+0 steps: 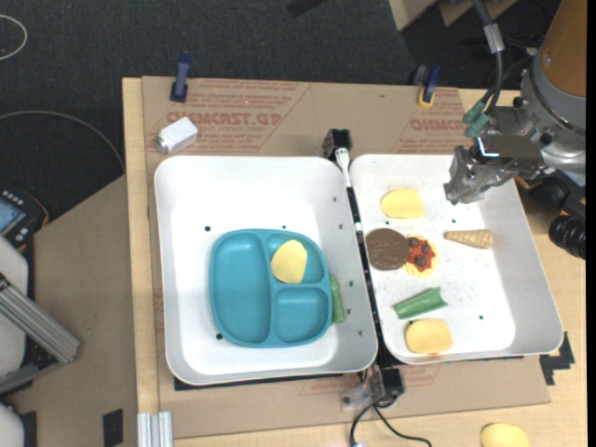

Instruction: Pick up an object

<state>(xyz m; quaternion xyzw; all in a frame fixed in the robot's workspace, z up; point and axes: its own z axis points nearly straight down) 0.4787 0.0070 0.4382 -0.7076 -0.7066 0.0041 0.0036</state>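
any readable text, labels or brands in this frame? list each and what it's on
"SUMCAST.GR..." roughly, red print on the cardboard sheet, upper left; the letters are blurred and the reading is unsure.
Second red print on the same cardboard at upper right, beside the gripper: too blurred to read.
Smaller red lines around both prints: too small to read.
No readable text on the left bin, right bin, teal tray or food items.

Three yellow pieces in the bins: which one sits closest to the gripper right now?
The yellow piece at the top of the right bin, just left of the gripper. The others lie farther: one near that bin's bottom edge, one on the teal tray.
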